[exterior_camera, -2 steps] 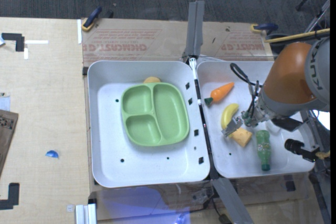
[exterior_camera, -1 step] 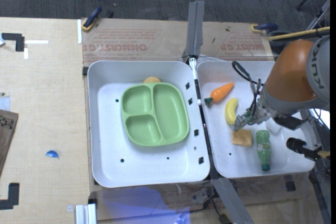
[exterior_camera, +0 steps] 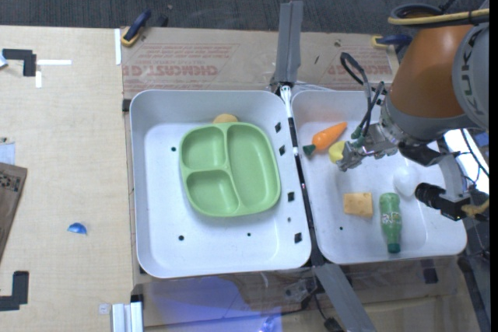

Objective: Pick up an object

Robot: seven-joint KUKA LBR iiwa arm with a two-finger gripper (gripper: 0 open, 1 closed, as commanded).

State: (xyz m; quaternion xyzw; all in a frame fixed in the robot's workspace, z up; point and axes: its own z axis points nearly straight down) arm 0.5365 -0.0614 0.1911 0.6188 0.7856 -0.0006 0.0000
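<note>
Green bottle (exterior_camera: 390, 221) and sponge (exterior_camera: 358, 204) lie below the hand (exterior_camera: 348, 156), grip unclear, beside carrot (exterior_camera: 328, 135).

The right bin (exterior_camera: 327, 241) is crowded. The tool (exterior_camera: 352, 155) hangs over its middle, with a yellow object (exterior_camera: 335, 153) just beside it at nine o'clock and a toy carrot (exterior_camera: 327, 135) near at ten o'clock. A sponge-like yellow block (exterior_camera: 358, 204) lies near at six o'clock, and a green bottle (exterior_camera: 390, 221) lies just beside the block at four o'clock. In the left bin (exterior_camera: 156, 190), a green divided plate (exterior_camera: 230, 169) fills the middle, leaving bare floor along the rims.
</note>
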